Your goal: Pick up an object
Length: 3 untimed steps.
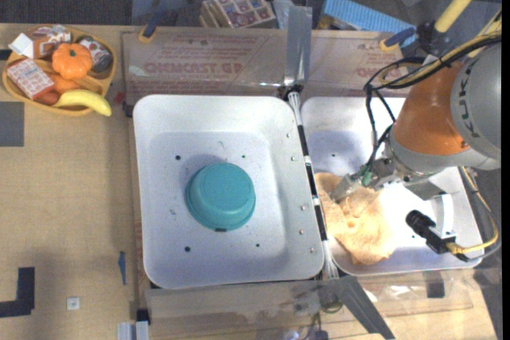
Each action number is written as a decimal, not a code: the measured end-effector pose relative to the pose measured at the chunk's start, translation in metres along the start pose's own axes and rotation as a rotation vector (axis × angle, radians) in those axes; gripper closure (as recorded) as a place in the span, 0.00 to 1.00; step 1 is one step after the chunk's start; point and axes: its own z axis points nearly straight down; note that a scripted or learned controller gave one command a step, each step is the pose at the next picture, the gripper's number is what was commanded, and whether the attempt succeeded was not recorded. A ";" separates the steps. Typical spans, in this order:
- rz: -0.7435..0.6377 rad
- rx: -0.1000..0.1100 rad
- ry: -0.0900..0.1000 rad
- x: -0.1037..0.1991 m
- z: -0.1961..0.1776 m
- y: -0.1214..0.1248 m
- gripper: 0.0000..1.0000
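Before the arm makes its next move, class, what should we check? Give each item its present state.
1. Gripper over the right bin: ok.
2. Tan cloth within the right bin, under the gripper: ok.
3. Cloth held between the fingers: cannot tell.
4. Teal bowl resting upside down in the left bin, away from the arm: ok.
5. Cable hanging loose near the wrist, free of the cloth: ok.

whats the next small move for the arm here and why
Probably lower the gripper a little onto the tan cloth in the right bin. It sits at the cloth's upper edge, and no grasp is visible yet. The teal bowl lies in the other bin.
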 end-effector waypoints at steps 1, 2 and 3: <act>0.005 -0.004 0.002 -0.001 -0.011 0.000 1.00; 0.010 -0.007 -0.001 -0.004 -0.021 0.000 1.00; 0.010 -0.007 -0.001 -0.004 -0.021 0.000 0.00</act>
